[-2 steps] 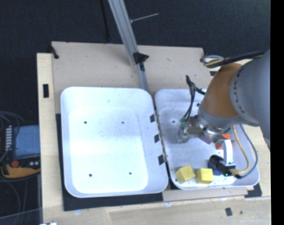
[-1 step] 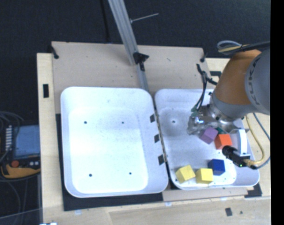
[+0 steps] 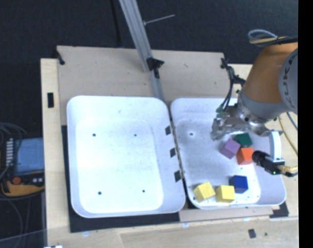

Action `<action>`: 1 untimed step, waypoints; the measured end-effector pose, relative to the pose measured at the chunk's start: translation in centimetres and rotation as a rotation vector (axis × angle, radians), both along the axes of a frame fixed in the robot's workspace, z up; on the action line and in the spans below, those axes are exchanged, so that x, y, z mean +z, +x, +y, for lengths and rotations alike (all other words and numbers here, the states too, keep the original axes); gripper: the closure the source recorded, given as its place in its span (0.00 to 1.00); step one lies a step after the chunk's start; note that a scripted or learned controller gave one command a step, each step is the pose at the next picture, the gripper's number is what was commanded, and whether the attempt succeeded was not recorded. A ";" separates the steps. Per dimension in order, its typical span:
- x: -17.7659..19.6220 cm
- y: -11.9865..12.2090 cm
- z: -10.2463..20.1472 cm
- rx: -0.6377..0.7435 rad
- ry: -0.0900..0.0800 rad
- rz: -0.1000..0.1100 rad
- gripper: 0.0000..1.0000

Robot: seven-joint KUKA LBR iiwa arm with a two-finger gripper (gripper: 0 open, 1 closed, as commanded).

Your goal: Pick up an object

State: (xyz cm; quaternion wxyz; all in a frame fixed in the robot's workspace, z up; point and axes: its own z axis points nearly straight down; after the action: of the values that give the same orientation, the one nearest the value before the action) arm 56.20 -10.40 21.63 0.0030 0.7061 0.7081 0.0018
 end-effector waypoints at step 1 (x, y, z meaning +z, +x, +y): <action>4.6 0.7 -0.5 0.000 0.000 0.001 1.00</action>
State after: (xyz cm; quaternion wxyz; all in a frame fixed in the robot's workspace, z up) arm 56.93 -10.89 26.23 0.0029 0.7061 0.7081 0.0015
